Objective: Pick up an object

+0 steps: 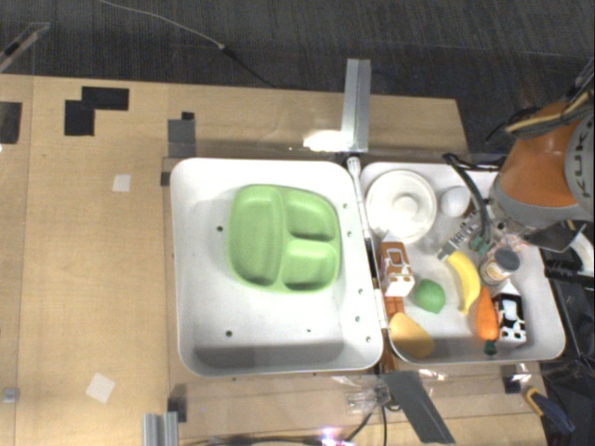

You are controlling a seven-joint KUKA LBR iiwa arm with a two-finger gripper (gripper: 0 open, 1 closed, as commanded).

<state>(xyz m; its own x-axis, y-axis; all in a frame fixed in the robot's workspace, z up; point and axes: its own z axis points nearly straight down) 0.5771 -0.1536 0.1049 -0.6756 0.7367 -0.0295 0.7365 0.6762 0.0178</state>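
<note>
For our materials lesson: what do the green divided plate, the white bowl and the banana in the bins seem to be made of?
Green divided plate: probably moulded plastic, matte, with an even colour and soft rounded dividers.
White bowl: plastic or glazed ceramic; it looks smooth with a bright sheen, so I cannot tell which.
Banana: likely a plastic toy, a uniform yellow without blemishes, though this is uncertain.

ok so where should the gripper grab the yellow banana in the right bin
Probably across the middle of the curved yellow banana, coming straight down from above. It lies flat on the floor of the right white bin, long axis running near-to-far, so fingers closing across its narrow width fit best. The orange carrot crowds its lower end; the middle looks freer.
</note>
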